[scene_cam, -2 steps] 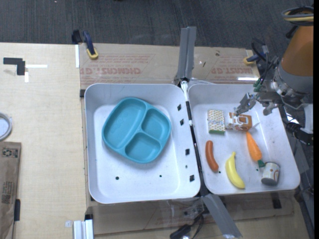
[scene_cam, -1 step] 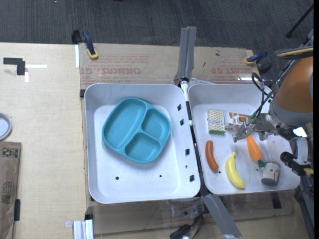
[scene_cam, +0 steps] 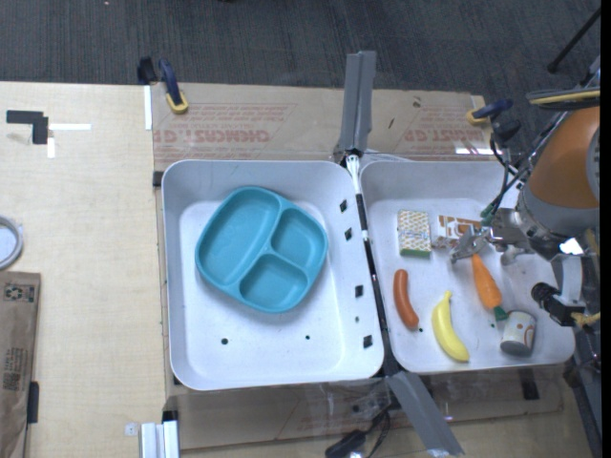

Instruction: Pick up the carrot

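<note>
The carrot (scene_cam: 486, 283) is orange with a green tip and lies slanted in the right bin (scene_cam: 420, 356), right of centre. My gripper (scene_cam: 469, 246) reaches in from the right and hangs just above and left of the carrot's upper end. It is close to the carrot, and nothing appears lifted in it. The arm's grey wrist and orange band (scene_cam: 570, 165) cover the bin's right rim.
In the right bin, a red sausage (scene_cam: 406, 300) and a banana (scene_cam: 449, 328) lie left of the carrot. A small can (scene_cam: 517, 332) sits below it, and a waffle-like block (scene_cam: 413, 232) and a small packet (scene_cam: 452, 227) above left. A blue divided plate (scene_cam: 262, 248) sits in the left bin (scene_cam: 191, 351).
</note>
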Robot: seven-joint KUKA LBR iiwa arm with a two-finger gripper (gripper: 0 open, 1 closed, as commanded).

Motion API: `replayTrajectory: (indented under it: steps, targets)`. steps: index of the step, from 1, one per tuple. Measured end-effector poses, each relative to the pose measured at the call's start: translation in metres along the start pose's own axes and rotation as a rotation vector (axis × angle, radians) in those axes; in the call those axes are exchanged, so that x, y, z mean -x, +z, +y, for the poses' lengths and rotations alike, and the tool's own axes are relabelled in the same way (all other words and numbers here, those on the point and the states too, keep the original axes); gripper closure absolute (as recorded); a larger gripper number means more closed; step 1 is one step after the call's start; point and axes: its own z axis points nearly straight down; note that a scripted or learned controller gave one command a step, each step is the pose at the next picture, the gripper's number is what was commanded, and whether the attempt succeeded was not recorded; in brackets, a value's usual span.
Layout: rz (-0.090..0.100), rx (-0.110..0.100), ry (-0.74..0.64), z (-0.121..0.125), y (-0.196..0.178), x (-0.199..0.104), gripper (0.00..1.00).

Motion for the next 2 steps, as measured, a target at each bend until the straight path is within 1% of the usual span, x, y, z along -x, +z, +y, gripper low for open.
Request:
replayTrajectory:
  steps: [1, 2]
  targets:
    - [0.0, 0.0, 0.002, 0.0, -0.009, 0.0, 1.0]
    - [-0.002, -0.002, 0.251, -0.008, -0.143, -0.082, 1.0]
